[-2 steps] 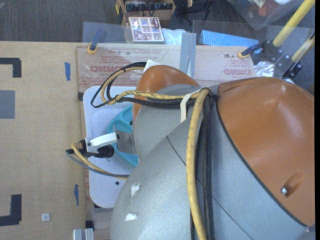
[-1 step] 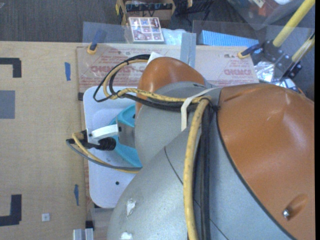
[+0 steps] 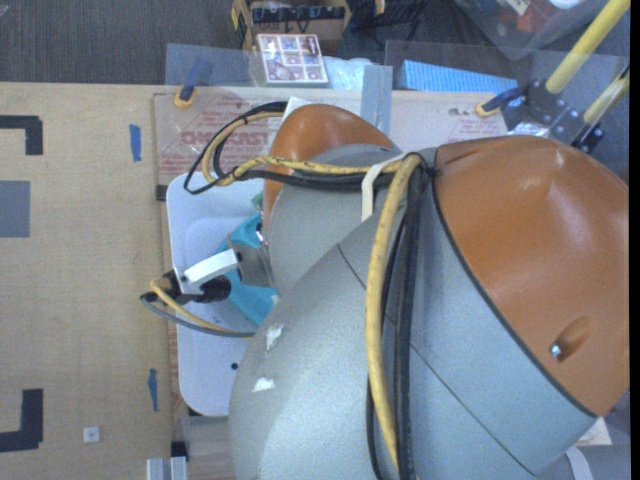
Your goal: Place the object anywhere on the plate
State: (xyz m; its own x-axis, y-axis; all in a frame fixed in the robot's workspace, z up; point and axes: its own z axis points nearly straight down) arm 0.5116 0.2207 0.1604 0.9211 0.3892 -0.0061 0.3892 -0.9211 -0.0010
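Observation:
My gripper (image 3: 250, 270) hangs low over the left white bin (image 3: 192, 373), near its left wall, with teal parts on either side of its body. The grey arm (image 3: 330, 368) with its orange band (image 3: 530, 258) fills the middle and right of the camera view and hides most of both bins and whatever lies in them. A yellow cable (image 3: 380, 268) runs along the arm. I make out nothing held at the gripper.
A tiny dark speck (image 3: 235, 366) lies on the bin floor near its front. The bare wooden bench (image 3: 80, 268) stretches to the left, marked with black and blue tape. Behind the bins stand a cardboard box (image 3: 290, 3), a picture card (image 3: 292, 56) and a blue pad (image 3: 450, 74).

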